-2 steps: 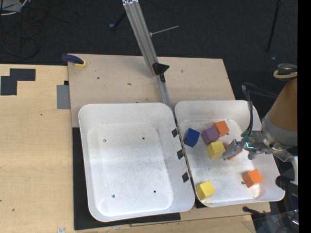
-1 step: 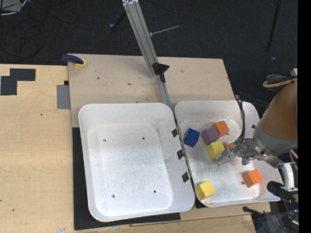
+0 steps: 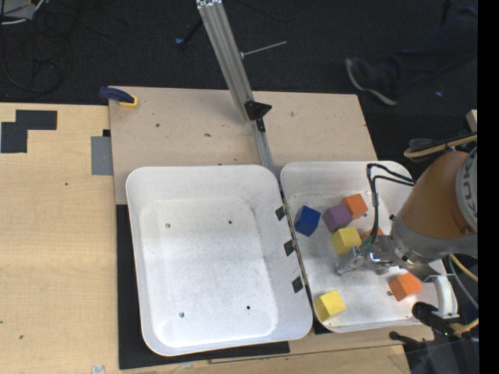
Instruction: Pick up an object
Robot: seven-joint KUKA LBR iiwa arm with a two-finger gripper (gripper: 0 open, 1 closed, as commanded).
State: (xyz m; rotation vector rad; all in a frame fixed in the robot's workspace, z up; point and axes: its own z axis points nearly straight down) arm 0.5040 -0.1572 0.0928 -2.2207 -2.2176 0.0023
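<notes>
The right bin [image 3: 327, 179] holds several small cubes. A blue cube [image 3: 307, 220] lies by its left wall, with a purple cube [image 3: 337, 216] and an orange cube [image 3: 355, 205] to its right. One yellow cube [image 3: 346, 240] sits just below the purple one. A second yellow cube [image 3: 330, 304] rests near the front left corner, and a second orange cube [image 3: 404, 286] lies at the front right. My gripper [image 3: 357, 262] is low in the right bin, just below the upper yellow cube. I see nothing held in it.
The left bin [image 3: 156, 201] stands beside the right one, sharing a clipped middle edge. A slanted aluminium bar [image 3: 230, 57] rises behind the bins. The arm's orange band [image 3: 437, 201] overhangs the right bin's right side.
</notes>
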